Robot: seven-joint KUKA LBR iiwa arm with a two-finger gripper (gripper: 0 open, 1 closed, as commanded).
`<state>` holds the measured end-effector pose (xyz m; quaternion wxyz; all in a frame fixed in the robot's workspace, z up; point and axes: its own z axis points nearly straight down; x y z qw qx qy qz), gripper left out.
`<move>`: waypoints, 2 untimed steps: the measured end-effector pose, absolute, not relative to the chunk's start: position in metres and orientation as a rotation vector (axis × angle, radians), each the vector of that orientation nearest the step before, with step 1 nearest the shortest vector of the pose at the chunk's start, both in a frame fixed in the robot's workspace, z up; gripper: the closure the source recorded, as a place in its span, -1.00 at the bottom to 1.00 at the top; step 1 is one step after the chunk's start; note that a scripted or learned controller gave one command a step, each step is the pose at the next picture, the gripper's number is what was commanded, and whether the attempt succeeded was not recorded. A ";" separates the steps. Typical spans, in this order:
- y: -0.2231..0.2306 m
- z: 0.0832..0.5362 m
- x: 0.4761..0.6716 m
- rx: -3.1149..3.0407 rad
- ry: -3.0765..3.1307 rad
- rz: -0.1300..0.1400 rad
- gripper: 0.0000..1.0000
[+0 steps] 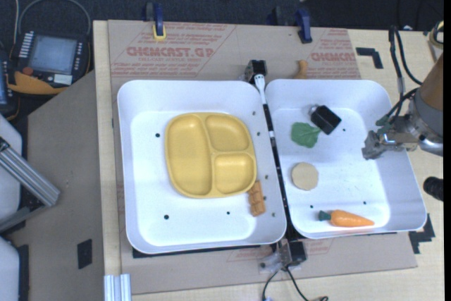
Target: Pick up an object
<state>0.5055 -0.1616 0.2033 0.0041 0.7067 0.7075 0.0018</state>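
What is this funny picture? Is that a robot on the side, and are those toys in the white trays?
Yes! One camera looks down from above a bench. The grey thing coming in from the right is a robot arm, and its grabbing part is called the end effector. Its job is to pick something up. I can't see anything held in it.

The left white tray holds a yellow plate with three sections and a small brown piece just beside the plate's corner. The right white tray has a green leafy toy, a black block touching it, a round tan cookie shape and an orange carrot near the front edge.
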 end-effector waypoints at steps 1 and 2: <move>-0.162 0.257 0.507 2.214 2.217 0.006 1.00; -0.104 0.250 0.532 2.213 2.228 0.003 1.00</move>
